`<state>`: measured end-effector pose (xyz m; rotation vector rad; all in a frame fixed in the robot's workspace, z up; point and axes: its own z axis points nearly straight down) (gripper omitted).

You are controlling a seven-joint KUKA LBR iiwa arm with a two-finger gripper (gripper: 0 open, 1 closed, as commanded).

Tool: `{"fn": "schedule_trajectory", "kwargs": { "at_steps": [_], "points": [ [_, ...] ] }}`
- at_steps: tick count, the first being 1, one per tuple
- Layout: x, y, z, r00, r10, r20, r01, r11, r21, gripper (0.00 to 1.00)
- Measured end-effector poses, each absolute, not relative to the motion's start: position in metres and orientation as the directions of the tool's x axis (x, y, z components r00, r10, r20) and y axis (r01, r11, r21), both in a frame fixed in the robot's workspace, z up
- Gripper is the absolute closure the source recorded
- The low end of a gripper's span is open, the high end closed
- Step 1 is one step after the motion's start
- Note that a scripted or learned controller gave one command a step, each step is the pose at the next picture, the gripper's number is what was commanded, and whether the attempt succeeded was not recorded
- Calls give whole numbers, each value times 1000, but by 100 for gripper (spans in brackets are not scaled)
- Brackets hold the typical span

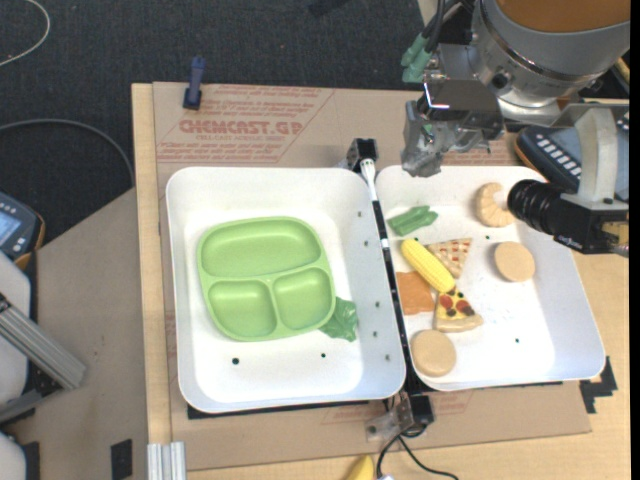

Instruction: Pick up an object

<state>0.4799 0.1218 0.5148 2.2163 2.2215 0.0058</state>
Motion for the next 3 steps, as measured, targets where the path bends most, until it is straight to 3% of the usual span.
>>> {"fn": "schedule_trajectory", "kwargs": {
  "at_steps": [1,2,3],
  "points": [
    [479,186,525,-8,1000,3,1000,8,4,100],
    [479,164,480,3,1000,-2,1000,-3,-6,100],
    [480,166,494,-1,1000,0,1000,1,2,100]
  ]
}}
